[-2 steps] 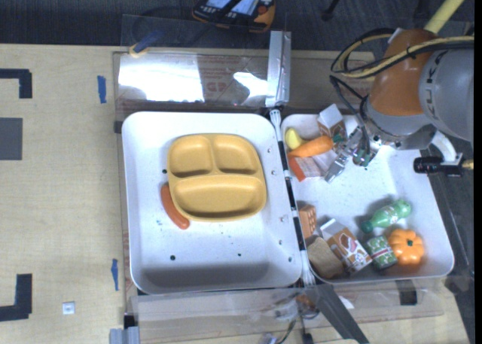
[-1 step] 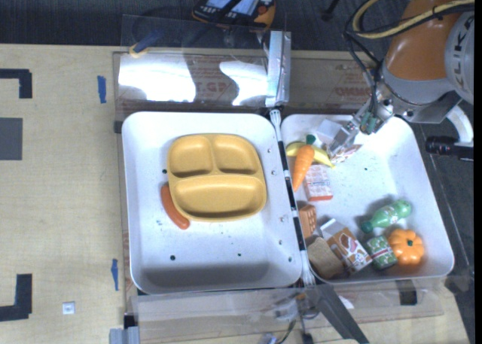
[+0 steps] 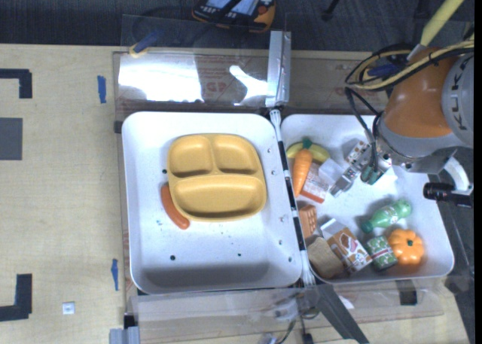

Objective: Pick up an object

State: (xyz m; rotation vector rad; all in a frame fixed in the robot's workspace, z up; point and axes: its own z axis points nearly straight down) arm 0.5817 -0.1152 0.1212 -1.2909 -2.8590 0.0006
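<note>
Two shallow white bins sit side by side; the left bin (image 3: 143, 245) holds a yellow divided plastic tray (image 3: 216, 175) with an orange sausage-shaped toy (image 3: 173, 209) tucked at its lower left edge. The grey arm's gripper (image 3: 360, 167) hangs over the right bin (image 3: 437, 248), above a clear packet (image 3: 320, 182) beside an orange toy carrot (image 3: 301, 169); whether it grips anything, I cannot tell.

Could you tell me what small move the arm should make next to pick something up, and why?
Probably lower the pincer straight down: it hangs over the right bin with nothing visibly between its fingers, beside the carrot and a small packet, so a grasp has not yet happened.
</note>
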